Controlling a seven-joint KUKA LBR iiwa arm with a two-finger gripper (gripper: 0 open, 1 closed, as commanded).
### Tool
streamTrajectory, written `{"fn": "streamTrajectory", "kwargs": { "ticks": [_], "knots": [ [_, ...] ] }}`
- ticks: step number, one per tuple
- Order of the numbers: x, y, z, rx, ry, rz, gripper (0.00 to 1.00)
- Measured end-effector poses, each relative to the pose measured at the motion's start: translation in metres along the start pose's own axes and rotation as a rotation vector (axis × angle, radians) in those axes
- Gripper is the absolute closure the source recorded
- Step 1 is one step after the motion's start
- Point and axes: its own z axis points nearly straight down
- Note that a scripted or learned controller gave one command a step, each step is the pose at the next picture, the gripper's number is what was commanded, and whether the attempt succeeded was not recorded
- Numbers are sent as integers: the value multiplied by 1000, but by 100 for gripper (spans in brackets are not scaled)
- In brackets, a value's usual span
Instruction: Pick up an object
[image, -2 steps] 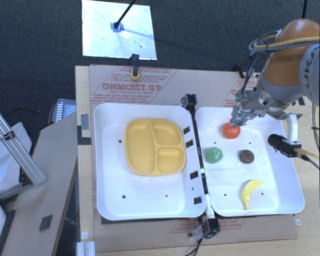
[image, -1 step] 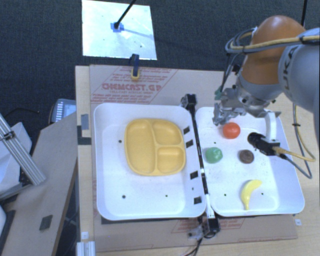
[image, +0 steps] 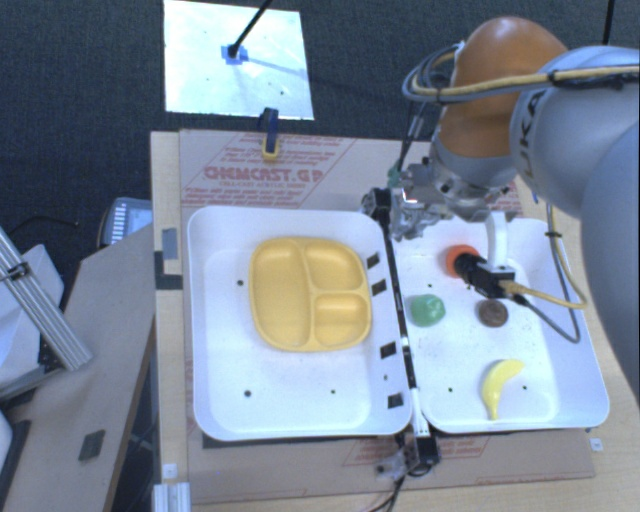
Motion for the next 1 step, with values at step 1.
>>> {"fn": "streamTrajectory", "kwargs": {
  "ticks": [1],
  "knots": [
    [53,3,9,1,-1,2,100]
  ]
}}
